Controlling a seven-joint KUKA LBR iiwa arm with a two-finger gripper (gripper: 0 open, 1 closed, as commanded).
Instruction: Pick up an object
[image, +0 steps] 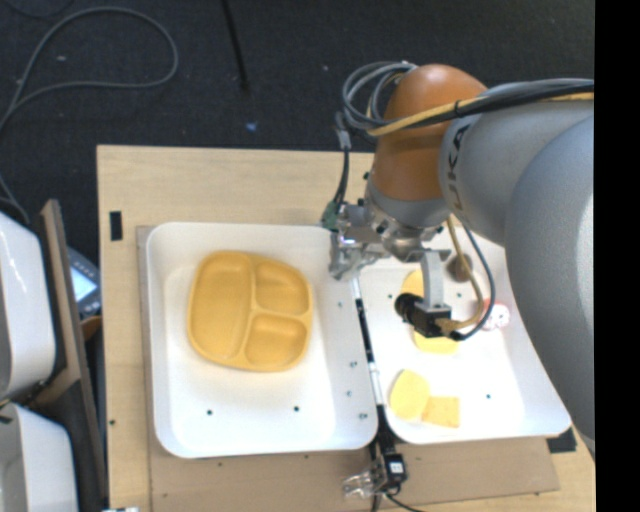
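Yellow plastic plate (250, 310), moulded with three compartments, lies flat in the middle of the left white bin (165, 400). It sits left of the gripper and a little nearer the camera, close to it but not touching.

Gripper (343, 255) hangs at the far end of the seam where the two bins meet, over their adjoining far corners. From this angle I cannot tell whether it is released or clenched.

Right of the gripper, all in the right white bin (515, 395):
- pale yellow round piece (407, 393), towards the near rim, well apart from the gripper
- small yellow piece (410, 283), just beside the gripper on its right, partly hidden by the wrist hardware
- yellow disc (437, 346), a little further right and nearer the camera, its far edge covered
- orange-yellow square piece (443, 411), touching the round piece on its right side
- small pink-and-white item (497, 318), too small to identify

Grey arm (530, 200) with its orange band (420, 130) rises behind and to the right of the gripper. Pale wooden bench (125, 190) shows around both bins.
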